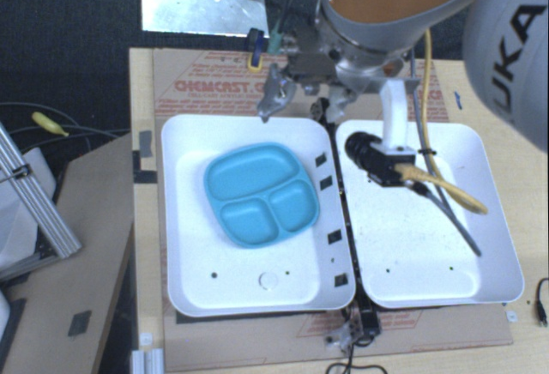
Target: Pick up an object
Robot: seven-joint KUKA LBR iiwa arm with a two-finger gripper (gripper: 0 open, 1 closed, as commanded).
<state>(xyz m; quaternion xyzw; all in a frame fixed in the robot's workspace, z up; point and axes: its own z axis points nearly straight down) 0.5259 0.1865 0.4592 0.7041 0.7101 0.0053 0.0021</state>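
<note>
**A:** Where is the gripper (302, 104)?

**B:** Over the far rim of the left bin (184, 218), close to the ridge where it meets the right bin (489, 218). Its fingers are spread, with nothing between them.

**A:** And the thing to pick up?

**B:** The blue plate (260, 194), the one object I can see in the left bin. It lies flat near the middle, skewed, nearer than the gripper and a little to its left.

**A:** What could go wrong?

**B:** A few things, I'd say. The plate is wide and shallow, so fingers coming straight down on its middle would probably meet a compartment floor and close on nothing. A grip on the rim or a divider wall is thin, and smooth plastic may slip out as the arm lifts. And a straight descent from here would likely hit the bin's rim, not the plate.

**A:** So it should shift nearer first?

**B:** I think so, and set its fingers across an edge.
</note>
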